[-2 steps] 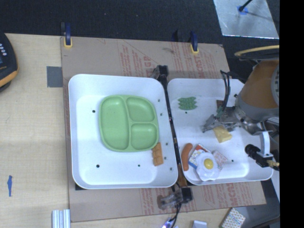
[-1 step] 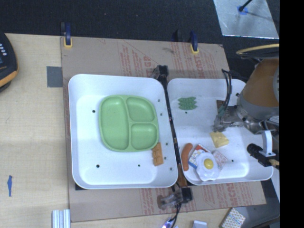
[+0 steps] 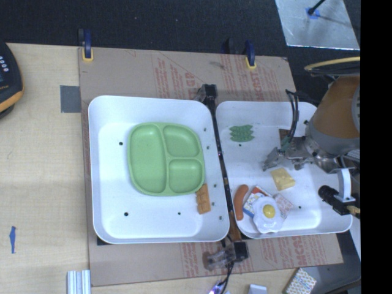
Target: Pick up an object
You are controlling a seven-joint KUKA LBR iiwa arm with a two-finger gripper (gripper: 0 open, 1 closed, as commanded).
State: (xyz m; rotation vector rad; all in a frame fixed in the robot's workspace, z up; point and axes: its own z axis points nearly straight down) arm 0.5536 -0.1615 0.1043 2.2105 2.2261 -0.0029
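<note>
The end effector (image 3: 283, 158) hovers in the right bin (image 3: 269, 118), fingers spread apart, just left of the yellow cheese piece (image 3: 282, 179).

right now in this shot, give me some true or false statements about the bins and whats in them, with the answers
1. The green divided plate lies in the left bin. True.
2. The fried egg sits on the green divided plate. False: it lies in the right bin, near its front edge.
3. The gripper is over the right bin. True.
4. The sausage lies in the left bin. False: it lies in the right bin, beside the divider.
5. A green leafy piece lies in the right bin, toward the back. True.
</note>
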